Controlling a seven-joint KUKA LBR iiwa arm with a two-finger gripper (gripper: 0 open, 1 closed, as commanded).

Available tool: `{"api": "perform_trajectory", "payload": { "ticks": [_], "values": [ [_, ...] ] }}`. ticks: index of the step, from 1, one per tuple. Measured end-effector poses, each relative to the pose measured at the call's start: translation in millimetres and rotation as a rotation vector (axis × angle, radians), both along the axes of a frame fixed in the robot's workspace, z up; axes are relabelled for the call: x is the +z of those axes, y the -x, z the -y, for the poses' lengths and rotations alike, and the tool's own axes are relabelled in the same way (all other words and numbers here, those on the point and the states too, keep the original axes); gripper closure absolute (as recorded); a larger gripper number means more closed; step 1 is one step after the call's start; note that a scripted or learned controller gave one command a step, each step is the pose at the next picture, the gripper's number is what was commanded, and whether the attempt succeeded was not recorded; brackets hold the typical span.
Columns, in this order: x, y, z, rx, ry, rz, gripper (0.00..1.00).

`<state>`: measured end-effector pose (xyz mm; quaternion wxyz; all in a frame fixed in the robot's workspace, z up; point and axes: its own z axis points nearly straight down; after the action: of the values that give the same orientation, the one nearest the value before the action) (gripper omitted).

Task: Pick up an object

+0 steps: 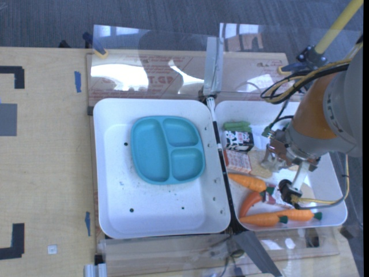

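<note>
left bin [115,201]: teal divided plate [168,149] | right bin [330,180]: carrots [277,217], green thing [237,126], black-white carton [238,140], pinkish packet [239,161], all the grabbable stuff | carton print too tiny to read | gripper [283,165] low over right bin beside the carrots, can't tell if it's open or closed

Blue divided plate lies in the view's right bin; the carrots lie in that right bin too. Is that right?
No. The camera view shows the blue divided plate in the view's left bin, not the right. The carrots do lie in the right bin.
</note>
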<state>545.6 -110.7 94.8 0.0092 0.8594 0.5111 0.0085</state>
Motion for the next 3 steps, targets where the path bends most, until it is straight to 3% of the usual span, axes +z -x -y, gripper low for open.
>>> {"api": "perform_trajectory", "payload": {
  "ticks": [1, 2, 3],
  "values": [
    [-0.1, 54.3, 59.0, 0.453, 0.012, -0.004, 1.00],
    [19.3, 43.2, 62.4, 0.351, -0.001, -0.022, 1.00],
    [66.2, -32.0, -8.0, 0.067, -0.008, -0.022, 1.00]
  ]
}}
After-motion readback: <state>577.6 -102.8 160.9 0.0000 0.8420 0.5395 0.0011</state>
